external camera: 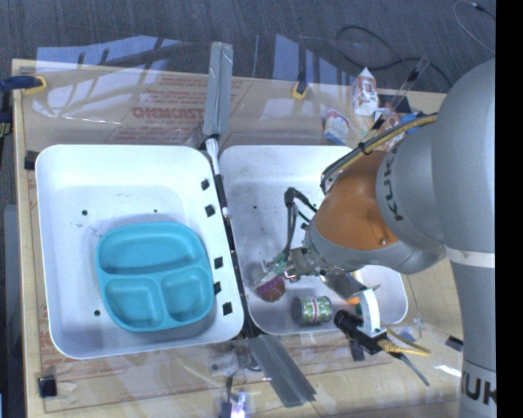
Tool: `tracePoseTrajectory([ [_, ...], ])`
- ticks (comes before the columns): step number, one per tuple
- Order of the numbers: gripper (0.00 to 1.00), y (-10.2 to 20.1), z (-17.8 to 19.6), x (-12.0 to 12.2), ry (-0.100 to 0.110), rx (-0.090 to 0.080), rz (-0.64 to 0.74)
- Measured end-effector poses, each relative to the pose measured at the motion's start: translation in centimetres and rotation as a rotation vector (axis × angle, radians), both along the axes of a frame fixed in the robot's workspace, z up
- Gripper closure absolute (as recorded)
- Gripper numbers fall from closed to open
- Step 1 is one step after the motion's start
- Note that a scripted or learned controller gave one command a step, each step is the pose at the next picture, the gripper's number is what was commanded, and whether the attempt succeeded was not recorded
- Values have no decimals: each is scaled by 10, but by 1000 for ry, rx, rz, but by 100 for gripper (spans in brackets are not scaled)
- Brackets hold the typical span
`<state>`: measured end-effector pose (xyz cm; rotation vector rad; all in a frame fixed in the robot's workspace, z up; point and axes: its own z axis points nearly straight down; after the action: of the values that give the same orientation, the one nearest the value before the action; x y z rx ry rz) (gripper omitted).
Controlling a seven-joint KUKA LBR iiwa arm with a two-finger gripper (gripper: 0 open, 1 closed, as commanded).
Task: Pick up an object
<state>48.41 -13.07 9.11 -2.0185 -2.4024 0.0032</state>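
Nearest the front edge of the right bin (244,181), a small green can (312,309) lies on its side. Just left of it sits a dark reddish object (271,289), right under the gripper (279,273), which hangs low over the bin floor; from here I cannot tell how wide its fingers stand or whether they hold anything. In the left bin (61,181) rests a blue divided tray (153,274). Farther back, small packets (364,92) lie on the worktop (113,103).

Bright even light, soft shadows, sheen on plastic sheeting, slightly grainy
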Motion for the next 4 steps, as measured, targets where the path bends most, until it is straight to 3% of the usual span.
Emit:
tracePoseTrajectory([
  [1,0,-50,160,-2,-5,-2,-85],
  [2,0,-49,184,-7,-4,-2,-182],
  [3,0,-71,39,-9,3,0,-156],
  [4,0,-78,0,-7,-1,0,-148],
])
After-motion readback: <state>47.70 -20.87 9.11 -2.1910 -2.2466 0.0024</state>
